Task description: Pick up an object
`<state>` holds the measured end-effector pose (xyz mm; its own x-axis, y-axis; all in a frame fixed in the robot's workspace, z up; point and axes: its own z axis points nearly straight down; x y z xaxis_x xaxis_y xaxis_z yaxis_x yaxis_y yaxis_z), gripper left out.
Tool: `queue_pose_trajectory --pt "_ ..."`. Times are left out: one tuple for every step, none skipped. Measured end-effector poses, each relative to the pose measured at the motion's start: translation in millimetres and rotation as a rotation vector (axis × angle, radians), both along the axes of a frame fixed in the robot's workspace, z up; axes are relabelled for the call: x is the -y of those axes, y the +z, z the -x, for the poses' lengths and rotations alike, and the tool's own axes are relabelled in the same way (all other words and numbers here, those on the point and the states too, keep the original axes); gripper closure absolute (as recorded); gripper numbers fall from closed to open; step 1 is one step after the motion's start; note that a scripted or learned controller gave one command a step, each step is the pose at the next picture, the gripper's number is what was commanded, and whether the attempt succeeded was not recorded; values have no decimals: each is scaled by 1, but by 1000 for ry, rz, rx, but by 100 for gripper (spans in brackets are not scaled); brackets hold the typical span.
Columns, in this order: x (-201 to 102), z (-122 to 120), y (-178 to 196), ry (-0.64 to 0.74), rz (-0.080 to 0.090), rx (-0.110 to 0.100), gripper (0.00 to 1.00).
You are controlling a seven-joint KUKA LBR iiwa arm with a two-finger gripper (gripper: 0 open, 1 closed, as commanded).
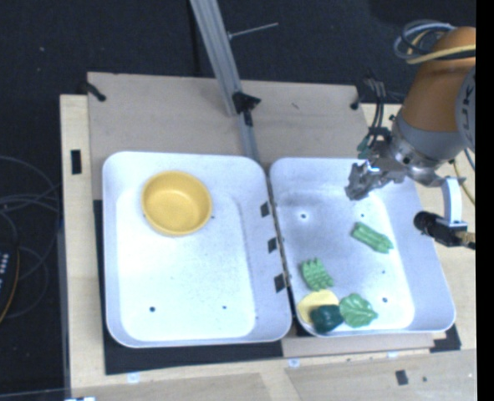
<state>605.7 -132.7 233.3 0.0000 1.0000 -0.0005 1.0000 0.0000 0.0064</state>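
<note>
Nearest us, in the front corner of the right bin, we see a small cluster: a yellow piece, a dark teal block touching it, and a light green leafy piece just beside them. A little further back lies a green ridged piece, apart from the cluster. Further again, toward the bin's right side, we find the green oblong piece, lying alone on bare white floor with its long axis running from upper left to lower right in the camera view. Beyond it, the gripper hangs over the far part of the same bin, and we cannot tell whether its fingers are wide or narrow; nothing shows between them. We judge the oblong piece the likeliest target, since it lies nearest the gripper, toward us and slightly to the right of it, with clear room around it. The fingers would best close across its short width. In the left bin, well apart, sits a yellow bowl on the table.
</note>
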Motion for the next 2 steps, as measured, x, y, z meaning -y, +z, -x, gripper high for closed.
queue_pose_trajectory --pt "0 0 30 0 -1 -4 100" --pt "-53 -7 36 4 -2 -5 100"
